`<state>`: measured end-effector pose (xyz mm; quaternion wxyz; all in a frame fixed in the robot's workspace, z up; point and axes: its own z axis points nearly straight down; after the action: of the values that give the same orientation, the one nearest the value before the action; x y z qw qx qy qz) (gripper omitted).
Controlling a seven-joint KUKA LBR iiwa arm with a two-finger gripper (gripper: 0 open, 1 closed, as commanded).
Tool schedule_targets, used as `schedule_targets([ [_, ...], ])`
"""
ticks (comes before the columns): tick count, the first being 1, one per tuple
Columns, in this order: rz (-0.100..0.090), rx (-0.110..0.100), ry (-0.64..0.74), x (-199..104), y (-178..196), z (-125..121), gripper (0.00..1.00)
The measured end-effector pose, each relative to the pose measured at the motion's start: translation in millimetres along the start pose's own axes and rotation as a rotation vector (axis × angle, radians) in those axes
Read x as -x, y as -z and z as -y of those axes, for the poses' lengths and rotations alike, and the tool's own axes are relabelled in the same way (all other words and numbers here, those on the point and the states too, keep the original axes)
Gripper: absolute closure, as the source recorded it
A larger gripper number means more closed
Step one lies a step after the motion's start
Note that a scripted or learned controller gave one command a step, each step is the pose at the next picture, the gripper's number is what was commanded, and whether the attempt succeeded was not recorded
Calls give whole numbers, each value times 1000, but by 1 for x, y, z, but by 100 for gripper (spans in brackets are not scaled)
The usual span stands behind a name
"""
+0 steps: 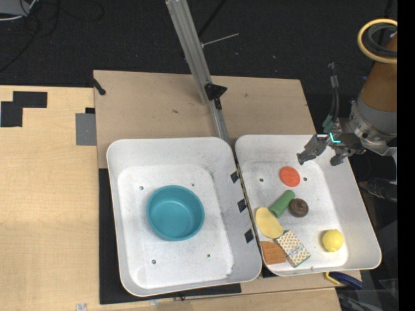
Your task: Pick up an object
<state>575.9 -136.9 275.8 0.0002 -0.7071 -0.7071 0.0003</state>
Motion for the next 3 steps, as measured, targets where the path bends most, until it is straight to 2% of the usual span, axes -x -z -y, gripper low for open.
schedule_targets([
  [1,0,0,0,0,0,0,0],
  [2,-1,-3,1,-6,-44,3,0],
  [3,-1,-5,0,0,-104,8,0],
])
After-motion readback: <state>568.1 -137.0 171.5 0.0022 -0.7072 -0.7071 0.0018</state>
